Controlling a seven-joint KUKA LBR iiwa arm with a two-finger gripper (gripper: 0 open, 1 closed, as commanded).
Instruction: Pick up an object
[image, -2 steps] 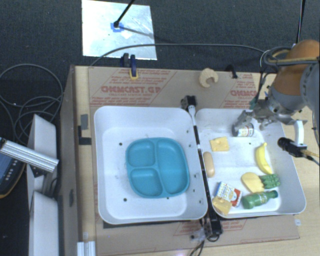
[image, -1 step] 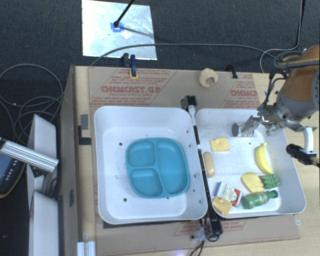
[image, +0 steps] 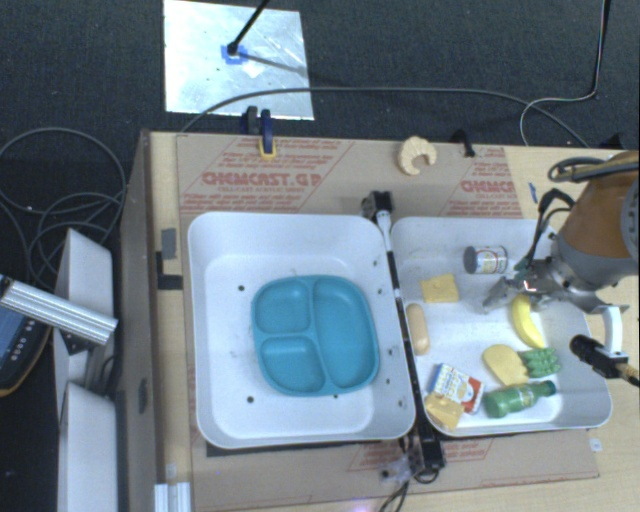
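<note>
Gripper (image: 505, 291) low in the right bin (image: 590, 412), beside the banana (image: 525, 320).

Taking the banana as landmark, from the front rim back: the green bottle (image: 518, 397) lies in front of it beside a small snack packet (image: 453, 384) and a yellow wedge (image: 443, 411); a yellow lemon-like piece (image: 503, 363) sits just in front. The gripper's tips hang just left of the banana's upper end, nothing visibly between them; whether they are open cannot be told. A cheese cube (image: 440, 289) lies left, a small can (image: 486, 260) behind. In the left bin (image: 215, 240) rests a blue divided plate (image: 315, 335). A croissant-like piece (image: 417, 154) lies farthest back on the counter (image: 300, 175).
</note>
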